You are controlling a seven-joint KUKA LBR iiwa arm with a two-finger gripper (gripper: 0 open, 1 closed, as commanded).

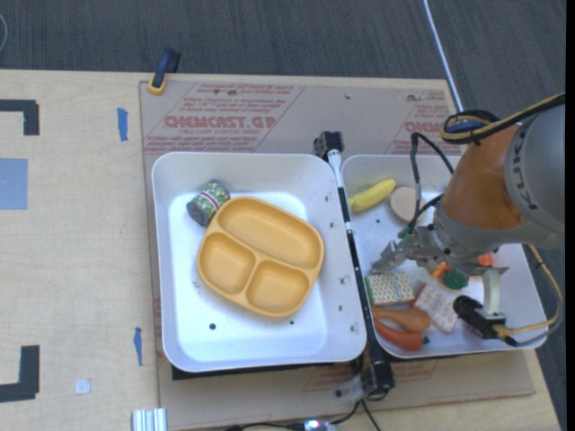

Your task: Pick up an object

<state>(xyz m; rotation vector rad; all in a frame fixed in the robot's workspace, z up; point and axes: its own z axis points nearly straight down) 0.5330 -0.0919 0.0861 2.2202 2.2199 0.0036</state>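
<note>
My gripper (402, 251) hangs low in the right bin (530, 317), near its middle left, under the grey arm with the orange band (481, 191). Just below it lie a pale checkered square (389, 287), a speckled pinkish cracker-like block (437, 303) and an orange carrot-like piece (402, 320). A yellow banana (373, 194) and a round beige disc (406, 203) lie at the bin's far end, apart from the gripper. Nothing shows between the gripper's tips.
The left bin (171, 241) holds a yellow three-compartment plate (260, 255) and a small green-labelled can (207, 201) on its side at the plate's far left. Small green (454, 279), orange (486, 259) and white (491, 287) items lie by the arm.
</note>
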